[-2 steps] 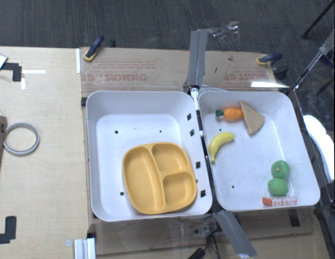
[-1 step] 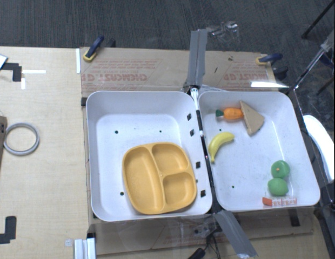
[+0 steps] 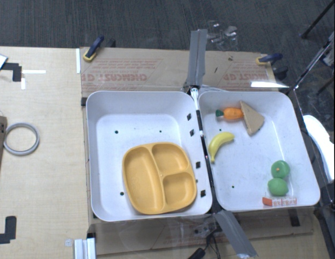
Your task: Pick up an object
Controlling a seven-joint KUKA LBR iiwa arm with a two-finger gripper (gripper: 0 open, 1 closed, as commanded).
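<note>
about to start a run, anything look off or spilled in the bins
Nothing stands out. The yellow divided plate lies flat in the left bin; the banana, carrot and other items lie loose and separate in the right bin.

Both bins (image 3: 97,144) are plain white. The tray (image 3: 158,177) is mustard yellow, the banana (image 3: 219,144) brighter yellow. The carrot (image 3: 230,113) is orange, the two balls (image 3: 279,178) green.

A robotics lab: two white bins (image 3: 97,144) on a taped cardboard-covered bench (image 3: 38,198) with clamps (image 3: 94,47).
</note>
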